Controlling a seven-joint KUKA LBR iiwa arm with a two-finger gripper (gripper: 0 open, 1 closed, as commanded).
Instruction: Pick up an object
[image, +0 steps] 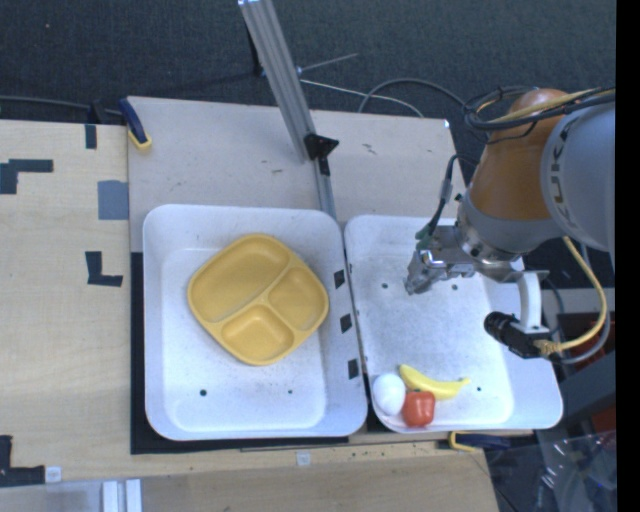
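In the right bin (400, 330), three small things lie huddled at the near edge: a yellow banana (432, 383), a white round object (388, 393) to its left, and a red pepper-like piece (420, 408) just below. My gripper (422, 274) hangs over the bin's upper middle, well above and apart from these things. Nothing shows between its fingers. The arm reaches in from the right.
The left bin (165, 380) holds a yellow plate (258, 298) with three compartments. A grey metal pole (290, 90) slants down from the top to the gap between the bins. The wooden bench (60, 330) stretches to the left.
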